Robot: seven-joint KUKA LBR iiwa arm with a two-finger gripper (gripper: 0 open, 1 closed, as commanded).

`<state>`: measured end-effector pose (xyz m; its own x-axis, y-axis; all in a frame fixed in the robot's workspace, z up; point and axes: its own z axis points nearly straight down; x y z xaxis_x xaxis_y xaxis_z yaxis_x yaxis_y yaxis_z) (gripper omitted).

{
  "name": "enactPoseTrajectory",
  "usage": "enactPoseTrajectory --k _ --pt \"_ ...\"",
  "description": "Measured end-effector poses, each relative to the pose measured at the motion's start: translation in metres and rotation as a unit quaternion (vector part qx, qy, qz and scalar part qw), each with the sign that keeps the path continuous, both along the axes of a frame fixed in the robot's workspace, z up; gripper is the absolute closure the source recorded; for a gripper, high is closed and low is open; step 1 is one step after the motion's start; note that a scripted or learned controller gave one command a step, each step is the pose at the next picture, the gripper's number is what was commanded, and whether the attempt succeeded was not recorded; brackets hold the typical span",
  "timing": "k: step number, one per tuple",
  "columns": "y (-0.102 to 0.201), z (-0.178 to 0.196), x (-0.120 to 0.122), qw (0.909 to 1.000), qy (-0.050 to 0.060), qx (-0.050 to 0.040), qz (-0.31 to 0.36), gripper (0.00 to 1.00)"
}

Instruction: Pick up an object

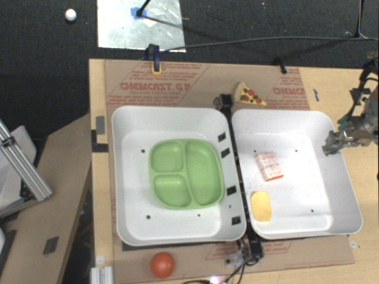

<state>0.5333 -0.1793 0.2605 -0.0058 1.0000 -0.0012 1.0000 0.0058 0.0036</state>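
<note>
Claw (331, 144): seen at the right rim of the right bin (340, 218), poking in from the far right edge; small and partly cut off, so I cannot tell whether it is open or closed, and nothing shows in its grip.

Right bin: shallow, white, the landmark for all that follows. Inside it, left of centre, a small pink-and-white box (269, 165), lying flat and slightly askew. Just nearer the front and a little to the left of it, a yellow lump (261, 206), close to the bin's left wall. Both sit well apart from the claw.

Left bin (127, 176): white, side by side with the right bin, the two rims touching along a dark seam with black clips. It holds a green tray (186, 173) with three compartments, set about in the middle.

Pizza slice toy (249, 94): on the tabletop (331, 81) just behind the right bin's back left corner.

Red ball (161, 264): on the tabletop in front of the left bin, well to the left of the right bin.

Blue clamp (153, 57): at the tabletop's back edge, far left of the right bin, beside a shiny sheet (140, 16).

White ball (71, 15): on the dark floor, left of the sheet.
</note>
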Motion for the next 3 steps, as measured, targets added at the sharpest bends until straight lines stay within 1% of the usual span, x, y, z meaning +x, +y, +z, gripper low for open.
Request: enactPoseTrajectory --k 2,3 --pt "0.108 -0.027 0.031 1.0 0.001 0.0013 0.002 1.0" --pt "0.168 -0.029 0.037 1.0 0.001 0.0012 0.002 1.0"
